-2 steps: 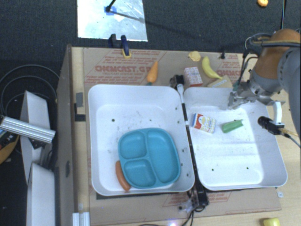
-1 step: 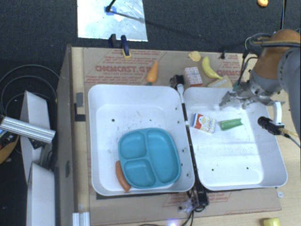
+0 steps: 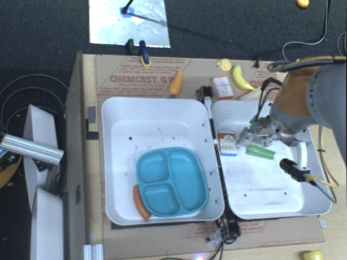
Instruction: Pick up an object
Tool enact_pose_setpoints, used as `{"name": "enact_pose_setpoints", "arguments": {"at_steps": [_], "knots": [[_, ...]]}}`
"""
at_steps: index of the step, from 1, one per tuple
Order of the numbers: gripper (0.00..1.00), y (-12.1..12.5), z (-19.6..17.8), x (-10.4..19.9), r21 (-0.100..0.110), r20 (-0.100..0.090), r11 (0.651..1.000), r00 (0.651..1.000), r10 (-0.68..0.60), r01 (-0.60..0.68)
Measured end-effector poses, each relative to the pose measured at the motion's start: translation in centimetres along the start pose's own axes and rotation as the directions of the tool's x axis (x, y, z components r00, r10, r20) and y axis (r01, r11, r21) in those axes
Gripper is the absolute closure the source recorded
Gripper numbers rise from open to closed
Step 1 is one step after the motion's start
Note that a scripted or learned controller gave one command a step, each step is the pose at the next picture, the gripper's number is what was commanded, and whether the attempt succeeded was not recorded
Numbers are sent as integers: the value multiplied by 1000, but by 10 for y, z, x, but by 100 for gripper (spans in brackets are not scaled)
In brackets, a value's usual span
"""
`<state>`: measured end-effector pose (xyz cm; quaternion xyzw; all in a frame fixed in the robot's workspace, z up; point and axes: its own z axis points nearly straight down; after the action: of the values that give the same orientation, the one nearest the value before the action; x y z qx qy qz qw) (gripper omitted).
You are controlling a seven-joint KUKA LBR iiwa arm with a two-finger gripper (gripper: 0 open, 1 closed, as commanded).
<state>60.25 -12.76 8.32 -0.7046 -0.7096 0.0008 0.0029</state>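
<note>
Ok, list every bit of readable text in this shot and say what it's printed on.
"CHEMCAST" in red on the brown board behind the left bin; the letters after it are blurred.
Small carton in the right bin: print too small to read.
Small box beside the banana: pattern unreadable.

arm [image 3: 325, 93]: grey, rounded casing | band [image 3: 293, 93]: orange, above wrist | cables [image 3: 265, 93]: black, thin, beside wrist
</note>
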Motion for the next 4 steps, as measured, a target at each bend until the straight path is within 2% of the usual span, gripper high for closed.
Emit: {"name": "enact_pose_setpoints", "arguments": {"at_steps": [1, 2, 3, 4], "knots": [[0, 52, -24, -56, -15, 7, 1000, 1000, 7, -7], [0, 14, -44, -31, -6, 3, 1000, 1000, 6, -6], [0, -6, -33, 3, -3, 2, 1000, 1000, 1, -1], [0, -15, 0, -8, -6, 4, 1000, 1000, 6, -6]]}}
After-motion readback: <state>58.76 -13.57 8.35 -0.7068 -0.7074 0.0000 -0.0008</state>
